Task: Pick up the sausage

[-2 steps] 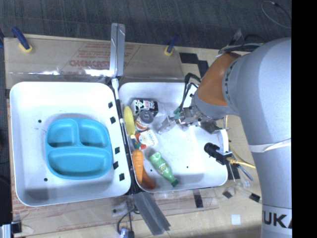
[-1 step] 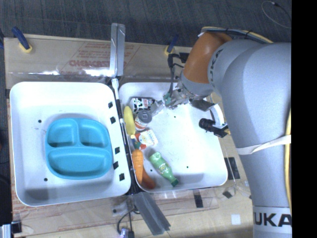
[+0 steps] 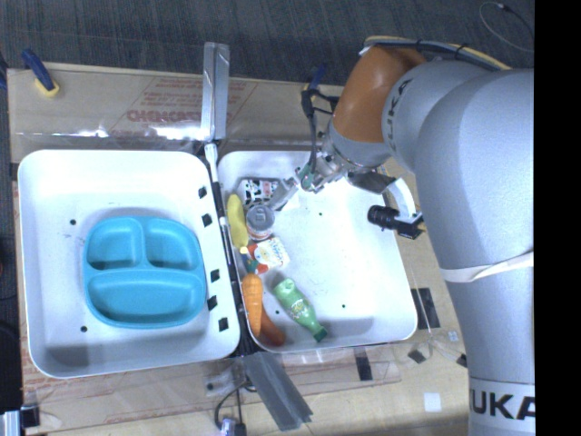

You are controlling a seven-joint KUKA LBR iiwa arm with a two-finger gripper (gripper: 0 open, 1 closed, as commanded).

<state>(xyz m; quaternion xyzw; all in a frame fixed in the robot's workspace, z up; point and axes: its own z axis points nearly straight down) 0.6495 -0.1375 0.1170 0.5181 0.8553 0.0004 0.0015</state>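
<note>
Grey arm point(image 3: 472, 198) nearest us, pincer point(image 3: 260, 216) over right bin point(image 3: 363, 271), we cannot tell its state, sausage point(image 3: 270, 334) by carrot point(image 3: 253, 302).

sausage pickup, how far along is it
Nothing looks done: the sausage lies at the near end of the right bin, beside the carrot. In hand: the end effector hovers over the bin's far-left corner, near the banana. Left: move to the sausage, grasp and lift.
</note>
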